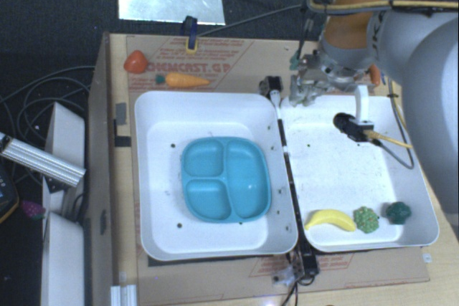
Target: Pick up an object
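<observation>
1. arm (401,32): poised over the right bin's (323,154) far edge; judged step is approach, nothing lifted yet.
2. left bin (165,125): holds a blue tray (224,179).
3. jaws (307,93): whether open or closed cannot be told; nothing seen between them.
4. banana (330,220), green piece (366,219), dark green piece (398,211): near edge, well apart from jaws; next move calls for travel toward them and descent.

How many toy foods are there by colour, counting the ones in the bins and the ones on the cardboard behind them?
Yellow: 1, the banana in the right bin
Green: 2, the light green piece and the dark green piece beside it
Orange: 2, the carrot and the round orange-red piece on the cardboard
Total: 5
</observation>
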Robot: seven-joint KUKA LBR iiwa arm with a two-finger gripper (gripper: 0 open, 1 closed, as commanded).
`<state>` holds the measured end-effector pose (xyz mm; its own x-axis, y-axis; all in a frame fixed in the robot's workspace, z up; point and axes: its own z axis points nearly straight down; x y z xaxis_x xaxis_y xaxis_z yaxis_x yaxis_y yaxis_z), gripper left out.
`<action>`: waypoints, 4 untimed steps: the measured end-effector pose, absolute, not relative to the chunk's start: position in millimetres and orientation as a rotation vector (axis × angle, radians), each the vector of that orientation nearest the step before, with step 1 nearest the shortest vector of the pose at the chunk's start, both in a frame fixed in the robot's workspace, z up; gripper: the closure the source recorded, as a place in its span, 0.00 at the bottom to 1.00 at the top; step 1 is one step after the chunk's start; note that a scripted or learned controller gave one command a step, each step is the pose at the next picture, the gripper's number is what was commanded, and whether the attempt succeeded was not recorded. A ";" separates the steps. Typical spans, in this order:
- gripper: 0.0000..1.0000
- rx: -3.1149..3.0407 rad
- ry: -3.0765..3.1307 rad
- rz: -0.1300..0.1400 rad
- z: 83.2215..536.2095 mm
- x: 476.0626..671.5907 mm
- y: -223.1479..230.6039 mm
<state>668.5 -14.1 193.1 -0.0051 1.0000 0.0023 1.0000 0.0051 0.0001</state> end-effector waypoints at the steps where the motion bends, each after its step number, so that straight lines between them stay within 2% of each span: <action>1: 1.00 -2.223 -2.226 -0.002 227.5 669.0 -77.1; 3: 1.00 -2.218 -2.236 -0.008 249.2 670.7 -76.0; 4: 1.00 -2.217 -2.227 -0.003 236.6 668.9 -18.0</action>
